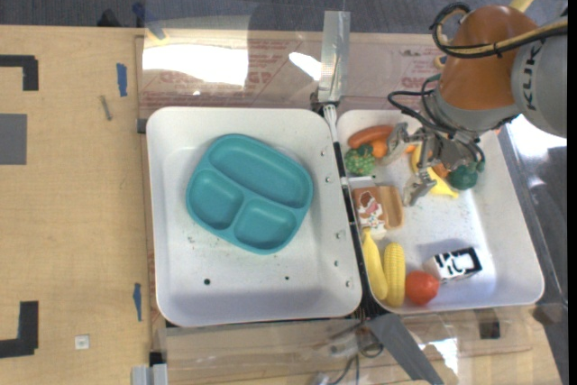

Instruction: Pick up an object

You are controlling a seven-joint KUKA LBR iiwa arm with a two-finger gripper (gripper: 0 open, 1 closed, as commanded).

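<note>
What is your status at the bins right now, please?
Gripper low in right bin, nothing seen held. Carrot, broccoli beside it. Tray in left bin.

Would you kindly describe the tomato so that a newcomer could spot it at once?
Look in the right-hand white bin, along its near edge. The tomato sits beside the yellow corn cob and left of a black-and-white box. It is the one round, plain red thing there.
</note>
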